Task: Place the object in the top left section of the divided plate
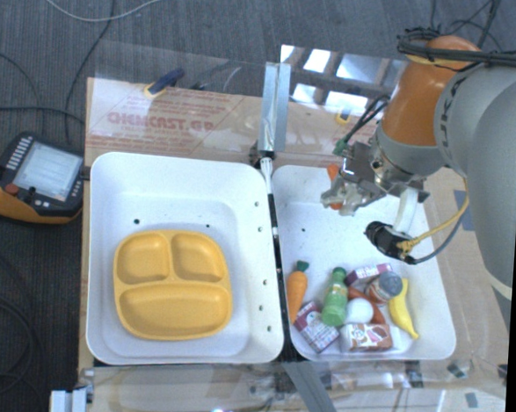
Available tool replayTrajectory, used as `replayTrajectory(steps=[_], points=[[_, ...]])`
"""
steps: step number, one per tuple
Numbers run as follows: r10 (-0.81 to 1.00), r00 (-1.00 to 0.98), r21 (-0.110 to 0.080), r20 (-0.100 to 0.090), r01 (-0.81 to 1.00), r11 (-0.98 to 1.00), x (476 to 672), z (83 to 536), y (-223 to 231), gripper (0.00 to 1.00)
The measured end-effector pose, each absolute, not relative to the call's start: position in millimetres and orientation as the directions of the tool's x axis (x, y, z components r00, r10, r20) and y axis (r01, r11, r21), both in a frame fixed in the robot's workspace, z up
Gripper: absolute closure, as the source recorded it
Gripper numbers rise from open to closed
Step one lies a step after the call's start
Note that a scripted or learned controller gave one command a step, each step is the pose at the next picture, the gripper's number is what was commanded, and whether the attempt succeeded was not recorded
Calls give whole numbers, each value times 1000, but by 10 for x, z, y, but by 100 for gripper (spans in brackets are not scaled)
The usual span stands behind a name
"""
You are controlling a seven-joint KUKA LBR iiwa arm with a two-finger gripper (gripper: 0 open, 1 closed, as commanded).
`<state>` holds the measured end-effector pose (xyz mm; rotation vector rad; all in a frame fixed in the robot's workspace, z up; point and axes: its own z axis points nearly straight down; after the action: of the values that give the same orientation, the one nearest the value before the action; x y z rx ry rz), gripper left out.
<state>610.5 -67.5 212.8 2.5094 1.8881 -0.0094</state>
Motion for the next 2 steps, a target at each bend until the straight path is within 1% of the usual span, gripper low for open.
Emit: replayTrajectory(steps=[1, 2], points=[[981, -195, -3, 1, 981, 195, 5729, 2281, 117, 100], [992, -127, -2, 0, 992, 127, 5614, 2321, 752, 100]])
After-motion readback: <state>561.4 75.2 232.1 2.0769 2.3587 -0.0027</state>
